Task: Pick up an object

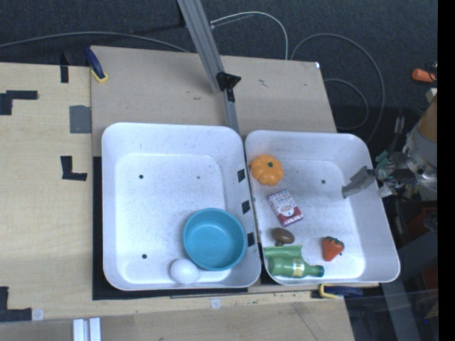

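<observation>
In the left bin (121,190), a blue bowl (213,238) and a white ball (184,269) are seen at lower centre. In the right bin (355,148), an orange pumpkin (266,169), a small carton (284,208), a brown piece (282,236) and a strawberry (332,247) are scattered. The green bottle (293,263) lies flat against the bottom wall, long axis left to right, neck pointing right; a grasp there could be blocked by the wall. The gripper (355,183) hovers at the bin's right edge, nothing held; its state cannot be told.

Both bins (121,190) are seen in speckled white. A blue bowl (213,238), a white ball (184,270), an orange pumpkin (266,169), a red-and-white carton (284,208), a green bottle (291,265) and a red strawberry (332,247) are shown.
</observation>
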### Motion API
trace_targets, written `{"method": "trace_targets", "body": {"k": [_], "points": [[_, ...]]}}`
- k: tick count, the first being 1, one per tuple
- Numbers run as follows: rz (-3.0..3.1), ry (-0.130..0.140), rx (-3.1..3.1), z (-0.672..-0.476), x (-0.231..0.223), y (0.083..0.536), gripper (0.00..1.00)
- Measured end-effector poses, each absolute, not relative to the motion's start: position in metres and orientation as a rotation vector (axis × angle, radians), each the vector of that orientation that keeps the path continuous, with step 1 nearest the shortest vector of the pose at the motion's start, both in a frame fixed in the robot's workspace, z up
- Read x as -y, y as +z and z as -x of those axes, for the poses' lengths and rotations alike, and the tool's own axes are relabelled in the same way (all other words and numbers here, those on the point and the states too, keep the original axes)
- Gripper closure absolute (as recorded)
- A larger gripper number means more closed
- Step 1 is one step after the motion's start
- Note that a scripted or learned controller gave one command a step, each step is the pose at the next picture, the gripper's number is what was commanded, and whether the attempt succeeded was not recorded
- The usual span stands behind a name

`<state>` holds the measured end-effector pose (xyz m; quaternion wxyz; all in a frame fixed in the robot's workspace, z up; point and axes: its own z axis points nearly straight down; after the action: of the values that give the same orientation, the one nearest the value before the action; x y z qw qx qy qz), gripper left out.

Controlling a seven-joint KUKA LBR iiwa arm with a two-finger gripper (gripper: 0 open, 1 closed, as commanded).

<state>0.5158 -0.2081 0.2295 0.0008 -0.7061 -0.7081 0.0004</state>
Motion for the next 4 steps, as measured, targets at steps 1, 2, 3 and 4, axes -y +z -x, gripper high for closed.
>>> {"method": "trace_targets", "body": {"k": [1, 2, 3, 4], "points": [[2.218, 0.001, 2.223, -0.516, 0.208, 0.230, 0.00], [2.216, 0.006, 2.220, -0.517, 0.205, 0.186, 0.00], [2.215, 0.006, 2.220, -0.526, 0.202, 0.130, 0.00], [2.221, 0.002, 2.224, -0.526, 0.202, 0.088, 0.00]]}}
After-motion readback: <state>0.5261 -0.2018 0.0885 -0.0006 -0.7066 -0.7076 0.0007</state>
